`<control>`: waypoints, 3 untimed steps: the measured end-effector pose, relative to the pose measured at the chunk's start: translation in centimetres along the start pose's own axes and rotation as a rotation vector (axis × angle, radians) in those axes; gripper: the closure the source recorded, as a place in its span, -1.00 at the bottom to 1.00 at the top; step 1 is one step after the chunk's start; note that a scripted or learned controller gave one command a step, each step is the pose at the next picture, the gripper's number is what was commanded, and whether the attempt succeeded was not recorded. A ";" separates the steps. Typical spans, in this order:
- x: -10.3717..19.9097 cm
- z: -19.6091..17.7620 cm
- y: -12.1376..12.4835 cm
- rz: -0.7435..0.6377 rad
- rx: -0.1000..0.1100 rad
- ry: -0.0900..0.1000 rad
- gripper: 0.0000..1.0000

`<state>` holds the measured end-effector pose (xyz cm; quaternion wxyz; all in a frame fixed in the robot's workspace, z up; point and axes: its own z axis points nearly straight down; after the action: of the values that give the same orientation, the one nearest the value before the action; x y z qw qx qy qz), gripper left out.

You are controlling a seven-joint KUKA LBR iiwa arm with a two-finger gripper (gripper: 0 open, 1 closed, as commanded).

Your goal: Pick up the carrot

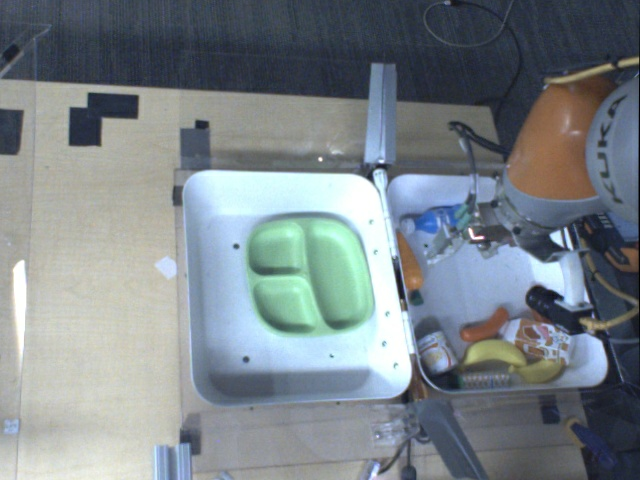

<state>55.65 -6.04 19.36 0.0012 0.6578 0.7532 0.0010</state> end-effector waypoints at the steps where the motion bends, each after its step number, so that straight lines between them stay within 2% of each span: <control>1: -7.1 2.5 1.9 0.244 -0.001 -0.001 -1.00; 2: -6.0 10.4 -3.6 0.170 -0.009 -0.001 -1.00; 3: -6.0 10.4 -3.6 0.170 -0.009 -0.001 -1.00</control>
<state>52.95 -12.49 8.96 0.0043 0.7193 0.6947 0.0042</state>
